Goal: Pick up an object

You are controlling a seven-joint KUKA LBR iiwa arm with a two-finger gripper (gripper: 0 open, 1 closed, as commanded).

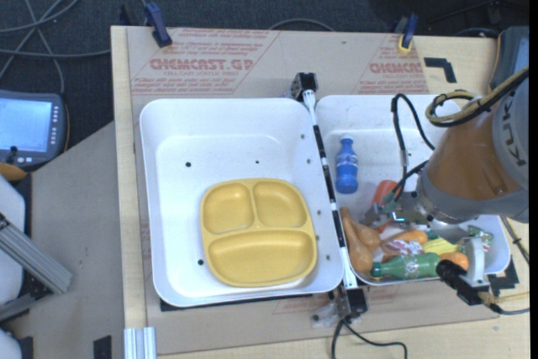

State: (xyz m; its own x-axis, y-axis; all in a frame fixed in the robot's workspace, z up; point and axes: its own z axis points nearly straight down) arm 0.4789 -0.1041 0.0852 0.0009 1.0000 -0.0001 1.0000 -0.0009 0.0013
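The arm (471, 168) hides the hand and the right bin's (370, 118) 3 o'clock side. The heap (408, 252) at 6 o'clock is partly covered, several pieces too jumbled to name.

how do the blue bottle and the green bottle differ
The blue bottle is blue with a white band; the green bottle is green. The blue bottle lies alone near the right bin's left wall, pointing up the view; the green bottle lies crosswise in the pile of toy food at the front edge. Both lie flat in the right bin.
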